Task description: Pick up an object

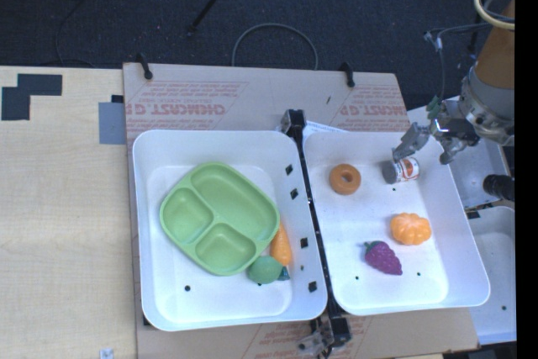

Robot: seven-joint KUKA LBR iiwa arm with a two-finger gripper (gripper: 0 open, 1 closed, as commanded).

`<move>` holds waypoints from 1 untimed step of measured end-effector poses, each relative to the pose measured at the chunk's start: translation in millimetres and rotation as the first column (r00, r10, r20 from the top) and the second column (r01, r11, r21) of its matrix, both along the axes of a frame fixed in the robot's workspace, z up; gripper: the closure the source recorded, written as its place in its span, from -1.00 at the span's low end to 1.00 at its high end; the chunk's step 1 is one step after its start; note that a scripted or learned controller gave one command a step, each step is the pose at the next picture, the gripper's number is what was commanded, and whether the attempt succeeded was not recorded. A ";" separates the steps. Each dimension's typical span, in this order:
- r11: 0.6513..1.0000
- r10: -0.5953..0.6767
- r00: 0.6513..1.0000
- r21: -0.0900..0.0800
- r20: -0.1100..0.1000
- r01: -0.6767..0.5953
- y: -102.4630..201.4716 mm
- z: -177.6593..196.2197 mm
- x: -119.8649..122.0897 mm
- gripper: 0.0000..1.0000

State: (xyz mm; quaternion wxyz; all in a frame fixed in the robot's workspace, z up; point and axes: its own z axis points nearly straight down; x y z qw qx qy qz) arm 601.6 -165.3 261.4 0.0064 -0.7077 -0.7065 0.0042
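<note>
Bins: two | right bin (471, 265): one doughnut (345, 179), one orange fruit (410, 229), one grape bunch (383, 257), one small can (408, 169) just beside gripper (420, 149) | fingers spread, released, grasping nothing | left bin (160, 298): one green tray (218, 217), carrot (281, 247) partly hidden.

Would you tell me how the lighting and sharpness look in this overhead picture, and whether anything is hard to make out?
Camera view: even, bright light, so the white bins look nearly washed out and toys cast only faint shadows; the doughnut and grapes are fairly crisp, while the gripper is soft and small, its fingers unclear; the floor behind is dark.
</note>
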 end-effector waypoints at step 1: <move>1.000 0.002 1.000 -0.002 0.012 -0.002 0.0 7.2 2.0 -1.00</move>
